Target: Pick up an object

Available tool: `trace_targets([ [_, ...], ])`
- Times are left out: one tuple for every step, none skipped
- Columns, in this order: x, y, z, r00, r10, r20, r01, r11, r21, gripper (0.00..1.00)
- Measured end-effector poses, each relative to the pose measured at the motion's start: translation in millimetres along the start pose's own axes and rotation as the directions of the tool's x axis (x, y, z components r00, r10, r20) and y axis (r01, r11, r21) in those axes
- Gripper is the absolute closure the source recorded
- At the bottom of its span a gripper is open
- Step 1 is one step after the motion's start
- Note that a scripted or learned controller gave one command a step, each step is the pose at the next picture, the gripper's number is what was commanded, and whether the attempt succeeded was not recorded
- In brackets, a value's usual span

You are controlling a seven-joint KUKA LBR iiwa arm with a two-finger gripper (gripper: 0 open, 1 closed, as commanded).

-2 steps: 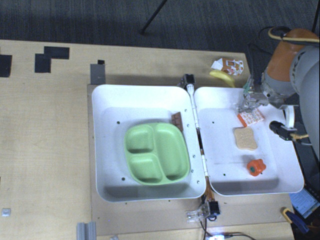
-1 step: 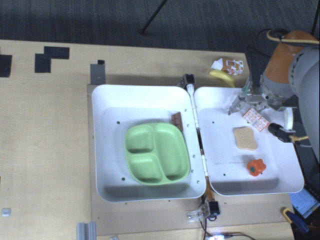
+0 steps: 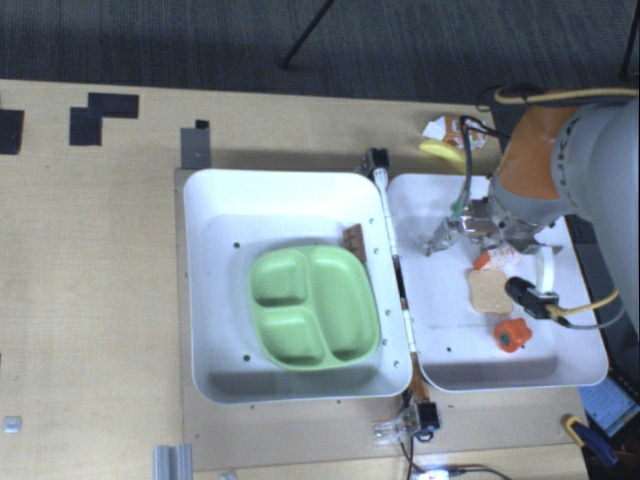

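We see the arm (image 3: pixel 560 163) reaching in from the right edge of the frame, its grey body and orange band covering the upper right part of the right bin (image 3: pixel 440 368). The gripper (image 3: pixel 440 240) hangs at the upper left of that bin, small and metallic against the white floor; we cannot tell how wide it stands, and we see nothing caught in it. Part of the right bin's contents is hidden under the wrist.

In the right bin we count three loose things we can make out: a tan slice of bread (image 3: pixel 489 291), a small orange-red piece (image 3: pixel 511 336) below it near the lower right, and a reddish-and-white scrap (image 3: pixel 492 259) that is hard to identify. A black cable fitting (image 3: pixel 530 298) lies beside the bread.

The left bin (image 3: pixel 215 228) holds one green divided plate (image 3: pixel 314 306) with three compartments, and a small brown object (image 3: pixel 352 238) at its upper right, partly cut off by the plate.

Two bins sit side by side on the bench (image 3: pixel 90 298).
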State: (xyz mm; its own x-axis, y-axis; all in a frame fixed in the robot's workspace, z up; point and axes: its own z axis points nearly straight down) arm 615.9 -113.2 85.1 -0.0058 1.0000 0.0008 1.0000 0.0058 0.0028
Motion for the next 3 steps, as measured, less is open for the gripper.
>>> trace_targets([
  [25.3,-60.6,-1.4,1.000,0.004,0.001,-0.004,1.000,-0.003,0.00],
  [25.6,-58.4,-13.0,1.000,0.002,0.001,-0.002,1.000,-0.008,1.00],
  [-57.6,-3.6,-55.3,1.000,0.003,0.003,-0.003,1.000,-0.002,1.00],
])
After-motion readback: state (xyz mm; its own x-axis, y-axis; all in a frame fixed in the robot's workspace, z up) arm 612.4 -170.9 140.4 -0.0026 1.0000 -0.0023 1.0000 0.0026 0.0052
